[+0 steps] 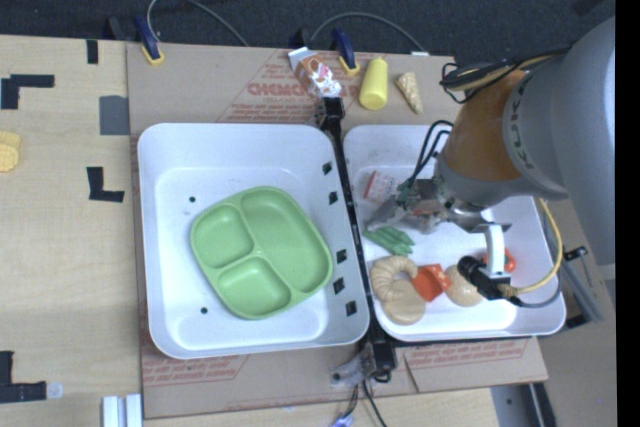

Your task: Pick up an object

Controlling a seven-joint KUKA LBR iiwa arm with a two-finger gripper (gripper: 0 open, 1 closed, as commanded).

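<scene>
Approach was the step judged to be in hand: the gripper (pixel 395 206) was lowered into the right bin (pixel 520 320), just above the green pods (pixel 391 238). Nothing was seen between its fingers; their spread could not be told. Descent and closing were called for next.

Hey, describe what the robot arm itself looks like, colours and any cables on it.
The arm is bulky and rounded, light grey, with an orange band above the wrist. Thin black cables loop along the wrist, and a yellow cable curves near the right bin's edge. The claw is dark metal, with white and red parts nearby.
</scene>
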